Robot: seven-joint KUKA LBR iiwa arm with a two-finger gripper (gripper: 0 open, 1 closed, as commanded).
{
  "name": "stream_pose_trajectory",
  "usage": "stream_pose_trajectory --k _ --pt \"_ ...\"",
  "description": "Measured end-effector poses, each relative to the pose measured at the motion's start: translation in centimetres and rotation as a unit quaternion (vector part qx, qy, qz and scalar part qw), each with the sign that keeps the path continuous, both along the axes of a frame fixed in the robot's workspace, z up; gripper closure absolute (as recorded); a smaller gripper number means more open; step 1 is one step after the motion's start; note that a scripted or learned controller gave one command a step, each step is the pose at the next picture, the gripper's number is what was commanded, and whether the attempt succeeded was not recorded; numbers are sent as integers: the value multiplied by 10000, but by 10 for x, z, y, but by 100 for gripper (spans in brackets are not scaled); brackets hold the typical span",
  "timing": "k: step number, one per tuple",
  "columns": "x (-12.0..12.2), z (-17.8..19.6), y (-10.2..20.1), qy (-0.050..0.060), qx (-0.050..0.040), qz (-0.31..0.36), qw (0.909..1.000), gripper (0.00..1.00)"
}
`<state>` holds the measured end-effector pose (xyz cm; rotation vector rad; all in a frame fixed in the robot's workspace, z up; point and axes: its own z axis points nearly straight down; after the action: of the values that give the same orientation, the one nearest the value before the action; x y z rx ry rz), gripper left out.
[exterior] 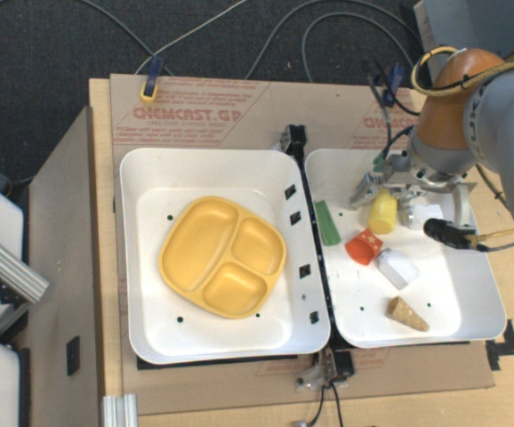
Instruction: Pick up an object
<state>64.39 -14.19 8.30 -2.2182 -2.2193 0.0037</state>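
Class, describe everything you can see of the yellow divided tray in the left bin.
The yellow tray looks like smooth moulded plastic, a rounded square with a raised rim. Ridges split it into three compartments: one long one on its left side and two smaller ones on its right. It lies flat and right way up, turned at an angle to the bin walls, near the middle of the left bin. It rests on the bin floor, and nothing lies in it.
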Motion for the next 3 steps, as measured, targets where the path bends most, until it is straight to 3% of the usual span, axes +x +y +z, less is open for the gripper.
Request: stream_pose_trajectory --k 1,3 --pt "1 14 0 -25 0 0 10000 100" --pt "12 121 -4 -47 -10 4 10000 100"
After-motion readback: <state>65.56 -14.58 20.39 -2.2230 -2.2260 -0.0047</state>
